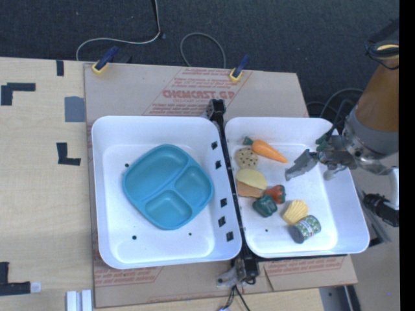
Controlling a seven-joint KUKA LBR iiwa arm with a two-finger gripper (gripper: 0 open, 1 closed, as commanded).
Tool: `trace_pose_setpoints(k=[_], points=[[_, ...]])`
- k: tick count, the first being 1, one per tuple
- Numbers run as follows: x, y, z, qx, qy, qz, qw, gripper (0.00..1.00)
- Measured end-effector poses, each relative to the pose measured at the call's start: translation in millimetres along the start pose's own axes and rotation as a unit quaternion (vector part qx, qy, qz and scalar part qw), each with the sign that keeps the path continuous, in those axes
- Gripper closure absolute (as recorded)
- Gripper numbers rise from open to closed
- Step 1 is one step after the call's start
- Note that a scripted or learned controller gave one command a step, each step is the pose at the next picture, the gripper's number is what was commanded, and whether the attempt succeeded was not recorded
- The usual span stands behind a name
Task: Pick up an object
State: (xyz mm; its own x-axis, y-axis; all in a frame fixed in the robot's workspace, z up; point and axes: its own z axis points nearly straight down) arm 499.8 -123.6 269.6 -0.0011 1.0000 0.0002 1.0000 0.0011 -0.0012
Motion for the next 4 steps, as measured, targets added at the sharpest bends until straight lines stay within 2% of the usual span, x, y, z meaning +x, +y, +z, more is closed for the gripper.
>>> trace_pose_setpoints(k=[1,2,3,4], points=[[1,82,73,-0.001,-0.001,-0.001,1.0000,0.00],[28,166,188,0.000,-0.005,-0.003,1.0000,0.00],[28,165,174,-0.001,-0.002,0.000,1.0000,1.00],[28,165,174,-0.002,-0.002,0.000,1.0000,0.00]])
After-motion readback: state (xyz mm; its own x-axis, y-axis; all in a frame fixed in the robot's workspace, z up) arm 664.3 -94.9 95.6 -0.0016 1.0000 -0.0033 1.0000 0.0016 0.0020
